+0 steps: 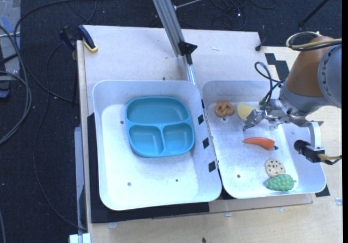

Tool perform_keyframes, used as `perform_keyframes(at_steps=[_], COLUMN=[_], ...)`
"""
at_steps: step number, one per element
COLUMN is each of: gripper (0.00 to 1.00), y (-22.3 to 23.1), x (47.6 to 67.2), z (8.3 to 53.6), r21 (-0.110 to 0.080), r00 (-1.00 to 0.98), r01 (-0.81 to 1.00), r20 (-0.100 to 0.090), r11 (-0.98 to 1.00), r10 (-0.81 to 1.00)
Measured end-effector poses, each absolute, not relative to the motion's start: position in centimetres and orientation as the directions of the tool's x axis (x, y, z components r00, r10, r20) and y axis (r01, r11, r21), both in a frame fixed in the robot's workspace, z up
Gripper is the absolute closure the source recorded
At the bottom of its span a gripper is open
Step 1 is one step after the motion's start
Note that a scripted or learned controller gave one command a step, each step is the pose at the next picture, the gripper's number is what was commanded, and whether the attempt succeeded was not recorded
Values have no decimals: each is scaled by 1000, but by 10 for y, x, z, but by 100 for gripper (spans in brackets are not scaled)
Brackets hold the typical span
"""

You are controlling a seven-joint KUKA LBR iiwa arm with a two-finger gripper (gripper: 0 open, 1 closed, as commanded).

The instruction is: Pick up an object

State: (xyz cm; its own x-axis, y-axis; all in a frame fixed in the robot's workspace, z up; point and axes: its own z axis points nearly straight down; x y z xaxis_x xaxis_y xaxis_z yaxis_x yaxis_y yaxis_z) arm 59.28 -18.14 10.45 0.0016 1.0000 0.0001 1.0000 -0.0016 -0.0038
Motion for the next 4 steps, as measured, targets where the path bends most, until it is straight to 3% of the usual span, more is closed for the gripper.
perform_keyframes(at_steps=[1,3,4], gripper=[100,100,100], y=[-181,-171,-125], x=[594,598,592], z=[118,215,226], r21=[2,7,0], r00=[1,-3,-7], r01=[1000,1000,1000], r20=[-1,-2,2], r11=[-1,3,7], r10=[1000,1000,1000])
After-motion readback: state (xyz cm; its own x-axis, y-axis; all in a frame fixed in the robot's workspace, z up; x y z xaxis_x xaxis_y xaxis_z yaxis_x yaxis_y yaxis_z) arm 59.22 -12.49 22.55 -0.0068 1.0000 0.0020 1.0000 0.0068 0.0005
